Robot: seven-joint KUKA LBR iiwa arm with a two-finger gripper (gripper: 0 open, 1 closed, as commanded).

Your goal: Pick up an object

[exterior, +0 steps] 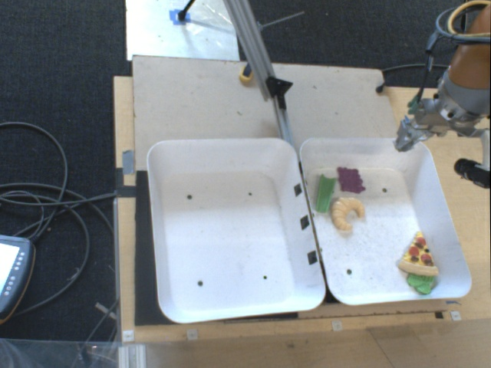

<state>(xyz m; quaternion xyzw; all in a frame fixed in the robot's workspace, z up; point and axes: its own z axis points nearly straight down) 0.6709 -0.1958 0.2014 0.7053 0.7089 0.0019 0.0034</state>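
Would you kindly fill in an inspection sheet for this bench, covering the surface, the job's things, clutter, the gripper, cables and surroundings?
Surface: wooden bench bearing a left bin and a right bin side by side.
Job's things: all in the right bin: purple piece, green piece, croissant, and a pizza slice lying partly over a green item at the near right corner.
Clutter: small yellow item on the bench's far part.
Gripper: gripper over the right bin's far right rim, holding nothing visible.
Cables: black cables looped on the floor at left.
Surroundings: dark carpet, a tablet at the left edge, a metal pole.
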